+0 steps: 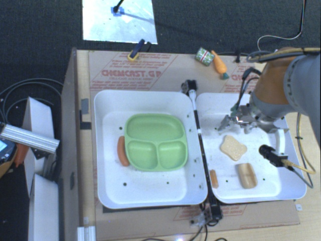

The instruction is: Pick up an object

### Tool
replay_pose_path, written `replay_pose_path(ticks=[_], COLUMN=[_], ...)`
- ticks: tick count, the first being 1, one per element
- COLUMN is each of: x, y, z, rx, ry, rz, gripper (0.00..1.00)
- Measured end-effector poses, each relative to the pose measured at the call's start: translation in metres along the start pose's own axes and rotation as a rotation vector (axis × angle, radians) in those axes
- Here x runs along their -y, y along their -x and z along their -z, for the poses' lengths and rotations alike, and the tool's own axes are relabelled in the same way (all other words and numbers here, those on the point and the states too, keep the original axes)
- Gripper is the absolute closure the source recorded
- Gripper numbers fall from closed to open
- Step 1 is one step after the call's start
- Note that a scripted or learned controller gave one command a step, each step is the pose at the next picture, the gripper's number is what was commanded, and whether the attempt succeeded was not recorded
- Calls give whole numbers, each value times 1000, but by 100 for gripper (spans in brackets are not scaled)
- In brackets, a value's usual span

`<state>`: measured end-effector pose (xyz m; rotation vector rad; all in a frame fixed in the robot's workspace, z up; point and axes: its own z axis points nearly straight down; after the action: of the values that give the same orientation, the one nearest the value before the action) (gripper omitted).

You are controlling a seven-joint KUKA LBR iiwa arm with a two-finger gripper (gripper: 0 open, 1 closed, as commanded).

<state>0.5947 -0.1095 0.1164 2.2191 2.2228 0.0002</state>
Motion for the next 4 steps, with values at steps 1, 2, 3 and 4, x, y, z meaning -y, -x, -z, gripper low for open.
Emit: replay_pose_path(ticks=[1, 2, 3, 4], x=[24, -34, 9, -75], y=[15, 50, 12, 5], z=[-32, -4, -33, -31], rx=[0, 1, -1, 0], ry=[-1, 4, -1, 3], rz=[-1, 2, 1, 3], gripper=[0, 0, 0, 0])
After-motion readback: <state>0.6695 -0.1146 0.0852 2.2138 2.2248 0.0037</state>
